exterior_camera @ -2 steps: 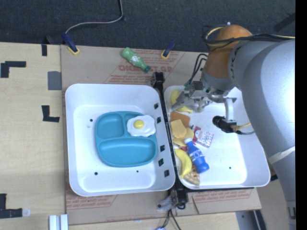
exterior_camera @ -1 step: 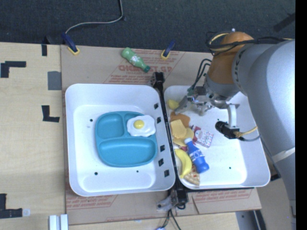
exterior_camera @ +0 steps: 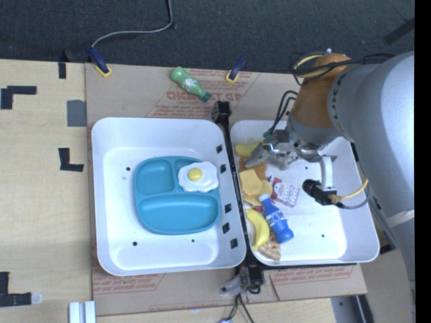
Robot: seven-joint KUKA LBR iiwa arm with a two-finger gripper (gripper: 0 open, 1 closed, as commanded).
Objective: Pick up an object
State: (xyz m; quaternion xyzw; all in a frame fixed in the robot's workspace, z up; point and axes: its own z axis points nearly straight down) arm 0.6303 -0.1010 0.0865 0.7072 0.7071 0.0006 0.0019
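Camera view: locate the gripper [exterior_camera: 268,152] over the upper left part of the right bin [exterior_camera: 337,237], where the arm [exterior_camera: 377,113] reaches in from the right. Its tip sits low among the clutter near the divider between the two bins. You cannot tell from this angle whether the hand is apart, together or clamped on anything; the wrist body and cabling cover it. Treat the grasp as unconfirmed.

Candidate objects lie packed along the left side of the right bin. A yellow cheese-like slice [exterior_camera: 252,182] lies just below the gripper tip. A small white card with red print [exterior_camera: 287,194] lies beside it. A blue bottle [exterior_camera: 277,221] lies further toward the front, touching a banana [exterior_camera: 258,227]. None of these appears lifted; all rest on the bin floor.

The left bin [exterior_camera: 108,200] holds a blue divided tray [exterior_camera: 176,195] with a toy fried egg [exterior_camera: 198,176] resting on its upper right corner. A green bottle [exterior_camera: 190,83] lies on the cardboard beyond the bins, well apart from the gripper.

Status: judge the task as at the descent or grasp stage. No object is visibly raised. Closing on an item, lifting it and verifying the hold remain to be done.
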